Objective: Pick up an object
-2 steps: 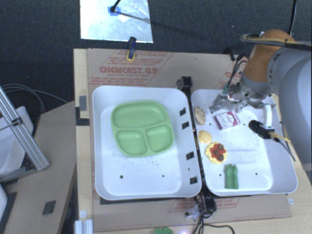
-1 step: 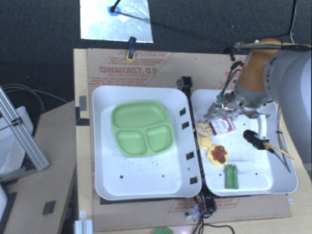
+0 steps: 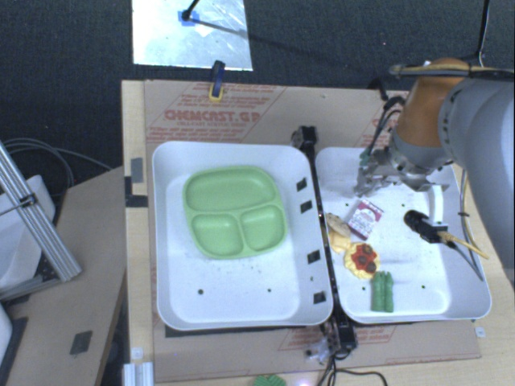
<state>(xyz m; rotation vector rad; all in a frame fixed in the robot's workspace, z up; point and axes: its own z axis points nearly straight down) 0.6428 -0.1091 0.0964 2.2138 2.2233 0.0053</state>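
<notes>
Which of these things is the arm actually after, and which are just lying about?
Part of the job: two-finger gripper over the right white bin; in it, small pink and white box, yellow toy with red spots, green ribbed block.
Just lying about: green divided plastic plate in the left white bin; shiny silver sheet beyond the bench.

This looks like a robotics lab: a grey industrial arm (image 3: 479, 127) reaches over white bins (image 3: 241, 308) on a cardboard-covered counter (image 3: 133, 127). Aluminium framing (image 3: 36, 227) and loose cables (image 3: 56, 153) stand at the left, above dark carpet (image 3: 64, 47).
</notes>
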